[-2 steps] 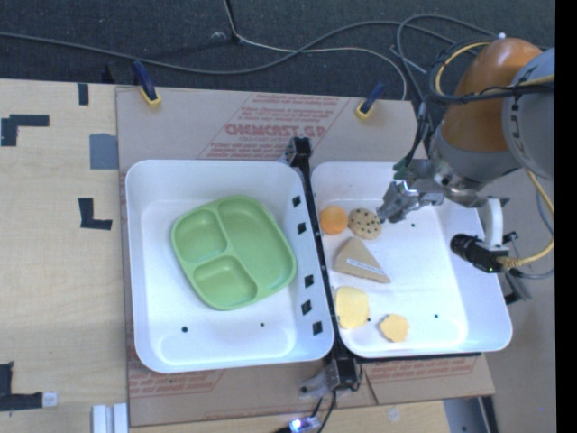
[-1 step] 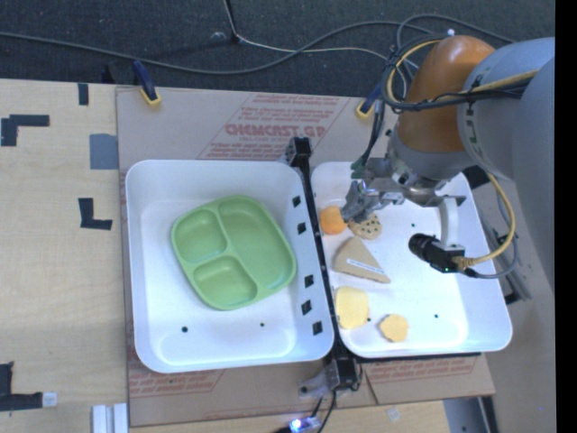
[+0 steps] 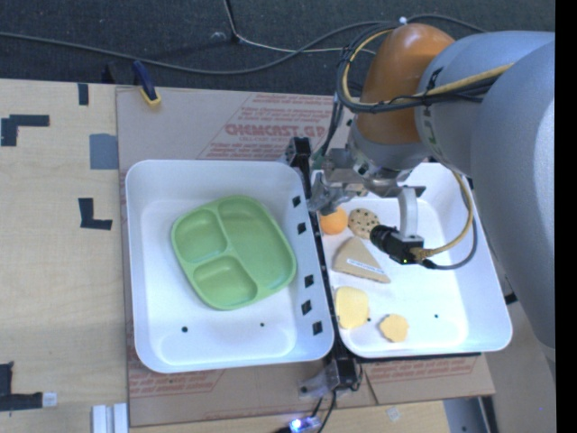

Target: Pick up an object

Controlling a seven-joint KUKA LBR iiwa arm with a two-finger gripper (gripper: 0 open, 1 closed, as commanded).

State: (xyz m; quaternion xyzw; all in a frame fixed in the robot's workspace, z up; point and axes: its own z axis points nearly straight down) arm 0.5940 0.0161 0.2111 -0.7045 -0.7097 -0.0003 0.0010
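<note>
A pale wooden tabletop (image 3: 54, 269) fills the left of the frame; dark carpet (image 3: 135, 16) crossed by cables (image 3: 230, 21) runs along the top.

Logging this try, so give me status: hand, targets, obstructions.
Hand low over right bin, at orange ball; grip unconfirmed. Cracker, wedge, two yellow pieces loose nearby. Green tray in left bin. Bin divider close beside hand.

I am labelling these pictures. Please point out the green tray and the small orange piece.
green tray (image 3: 236, 251): camera view, on its middle divider.
small orange piece (image 3: 334, 222): camera view, on its top.
</note>
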